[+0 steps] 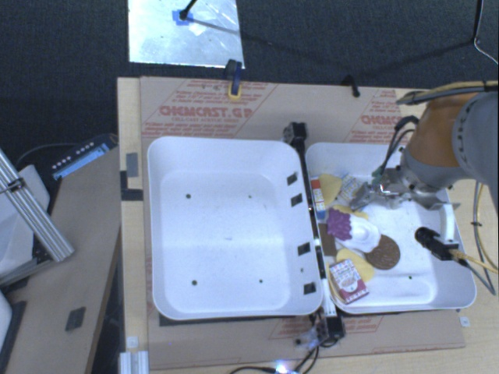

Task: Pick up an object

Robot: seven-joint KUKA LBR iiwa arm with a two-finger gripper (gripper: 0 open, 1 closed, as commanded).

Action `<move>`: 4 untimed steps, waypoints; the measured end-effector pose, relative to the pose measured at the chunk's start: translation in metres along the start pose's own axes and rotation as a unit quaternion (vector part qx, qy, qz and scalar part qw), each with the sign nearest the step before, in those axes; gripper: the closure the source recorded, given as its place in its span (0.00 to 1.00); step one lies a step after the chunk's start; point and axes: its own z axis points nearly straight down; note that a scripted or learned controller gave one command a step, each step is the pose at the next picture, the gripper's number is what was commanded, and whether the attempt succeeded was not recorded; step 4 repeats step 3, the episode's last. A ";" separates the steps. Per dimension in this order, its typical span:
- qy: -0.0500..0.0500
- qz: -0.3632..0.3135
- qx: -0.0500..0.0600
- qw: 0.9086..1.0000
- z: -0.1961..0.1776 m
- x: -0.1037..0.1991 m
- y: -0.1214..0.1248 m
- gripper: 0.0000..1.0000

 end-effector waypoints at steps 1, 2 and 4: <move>0.000 0.000 0.000 1.000 0.000 0.000 0.000 0.00; -0.001 0.005 0.003 1.000 0.000 -0.059 -0.112 0.00; -0.001 0.000 -0.002 1.000 -0.011 -0.054 -0.106 1.00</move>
